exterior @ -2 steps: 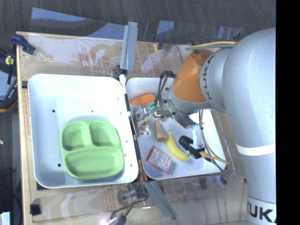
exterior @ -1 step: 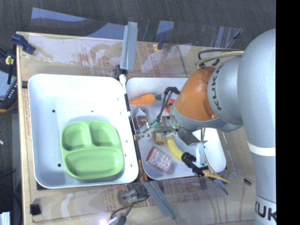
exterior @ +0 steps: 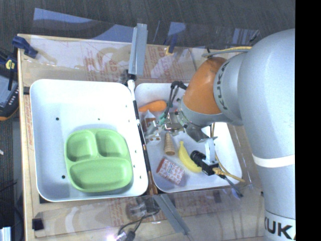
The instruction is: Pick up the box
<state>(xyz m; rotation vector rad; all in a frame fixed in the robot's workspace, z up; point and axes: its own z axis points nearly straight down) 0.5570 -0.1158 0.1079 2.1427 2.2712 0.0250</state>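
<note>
Box [exterior: 171, 170] below jaws [exterior: 159, 125], apart

I see the counter [exterior: 75, 59] as a pale, printed surface running under both bins. The left bin [exterior: 45, 99] sits directly on it, wide and white, and the right bin [exterior: 173, 185] rests just beside it, their inner walls touching. A grey bar [exterior: 137, 49] lies on the far counter, pointing toward the seam between the bins.

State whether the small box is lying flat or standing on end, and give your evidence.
Lying flat. The box shows its broad patterned face upward, resting on the floor of the right bin beside the banana.
</note>
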